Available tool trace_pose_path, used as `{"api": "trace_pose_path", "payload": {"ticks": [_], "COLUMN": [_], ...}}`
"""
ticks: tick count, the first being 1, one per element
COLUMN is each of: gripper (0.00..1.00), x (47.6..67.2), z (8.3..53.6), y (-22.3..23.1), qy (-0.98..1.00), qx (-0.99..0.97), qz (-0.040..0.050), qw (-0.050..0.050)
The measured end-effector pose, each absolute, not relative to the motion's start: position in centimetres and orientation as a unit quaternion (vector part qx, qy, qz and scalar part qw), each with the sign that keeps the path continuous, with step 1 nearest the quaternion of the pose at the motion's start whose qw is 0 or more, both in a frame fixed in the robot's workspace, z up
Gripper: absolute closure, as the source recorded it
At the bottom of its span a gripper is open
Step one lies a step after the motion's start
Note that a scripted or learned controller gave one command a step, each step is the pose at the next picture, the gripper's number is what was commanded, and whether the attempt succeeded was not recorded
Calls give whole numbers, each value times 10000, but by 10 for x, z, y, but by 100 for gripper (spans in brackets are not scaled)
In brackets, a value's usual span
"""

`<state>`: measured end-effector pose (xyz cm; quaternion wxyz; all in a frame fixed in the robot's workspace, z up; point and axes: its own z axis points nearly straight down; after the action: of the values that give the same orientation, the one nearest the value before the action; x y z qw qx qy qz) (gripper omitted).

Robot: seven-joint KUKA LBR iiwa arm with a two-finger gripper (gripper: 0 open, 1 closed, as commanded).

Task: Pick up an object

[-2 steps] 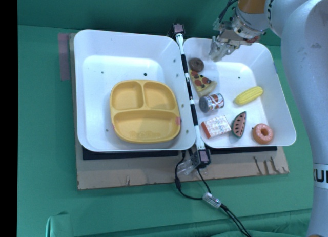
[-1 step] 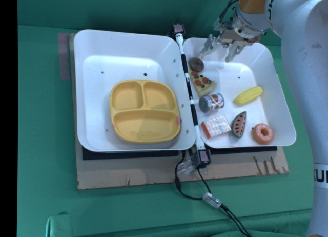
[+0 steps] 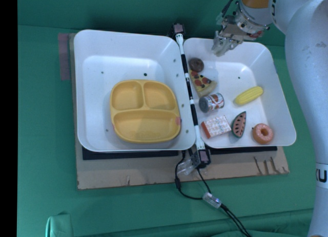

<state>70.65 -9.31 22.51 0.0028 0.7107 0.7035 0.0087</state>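
Nearest the camera, a black cable trails across the green surface from the front of the cardboard sheet under both bins. In the right bin, the front row holds a pink-frosted donut, a watermelon slice and a small snack box. Behind them sit a tin can and a corn cob, then a pizza slice and a chocolate donut. The left bin carries a yellow divided plate. Farthest back, the jaws hang over the right bin's rear edge, slightly parted, with nothing between them.
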Motion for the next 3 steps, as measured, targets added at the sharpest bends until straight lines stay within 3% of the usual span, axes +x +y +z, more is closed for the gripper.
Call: {"api": "trace_pose_path", "payload": {"ticks": [1,2,3], "gripper": [0,0,100], "x": [706,703,704], "z": [225,194,207], "y": [-93,-98,-89], "qy": [7035,7070,7067], "qx": [7106,7072,7074], "qz": [82,5,97], "qw": [30,-15,-96]}}
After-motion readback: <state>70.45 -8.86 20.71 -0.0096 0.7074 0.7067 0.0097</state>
